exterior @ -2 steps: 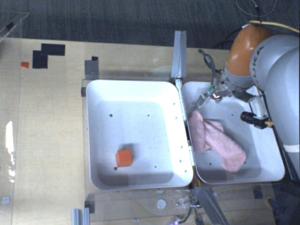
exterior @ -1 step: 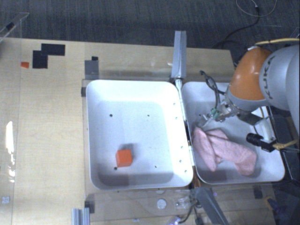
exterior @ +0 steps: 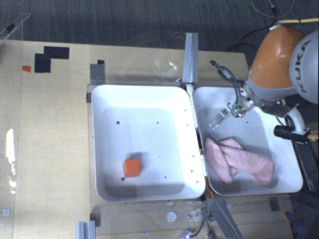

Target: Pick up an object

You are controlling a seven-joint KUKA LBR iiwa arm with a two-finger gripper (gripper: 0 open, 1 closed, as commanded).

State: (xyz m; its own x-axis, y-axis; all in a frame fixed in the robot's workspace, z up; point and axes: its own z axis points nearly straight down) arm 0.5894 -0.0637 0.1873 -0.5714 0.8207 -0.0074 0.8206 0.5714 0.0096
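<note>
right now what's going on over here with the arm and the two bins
A KUKA arm reaches in from the right, with its tool hanging over the back of the right bin. It holds nothing. A crumpled pink cloth lies toward the front of that bin, in front of the tool and apart from it. A small orange block sits alone in the left bin. Nothing has been picked up yet.

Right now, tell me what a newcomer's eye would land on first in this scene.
The big orange band of the arm at the upper right grabs attention first, with the end effector hanging over the upper part of the right bin. Next comes the crumpled pink cloth lying in the lower half of that bin. Then the small orange block, sitting alone in the lower part of the left bin.
</note>
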